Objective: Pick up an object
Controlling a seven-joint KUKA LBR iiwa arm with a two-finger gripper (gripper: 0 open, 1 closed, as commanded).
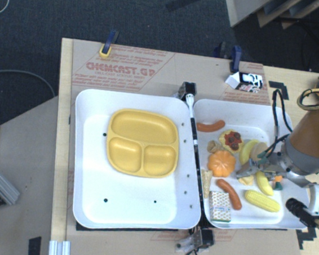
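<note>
Near edge: we see a yellow plastic corn cob [262, 201] in the right white bin [252, 112], near corner.
Gripper [255, 166]: low among yellow plastic bananas [250, 151]; open or closed, we cannot tell.
Progress: nothing lifted yet, we judge.
Far edge: bench board [126, 64] reads "CHEMCAST GP".

Yellow divided tray [143, 143] in white left bin [88, 162]. White right bin [229, 110]: orange pumpkin [221, 164], red-orange sausages [210, 125], yellow corn [262, 201], yellow bananas [248, 151]. Arm [312, 140] orange-banded, grey.
</note>
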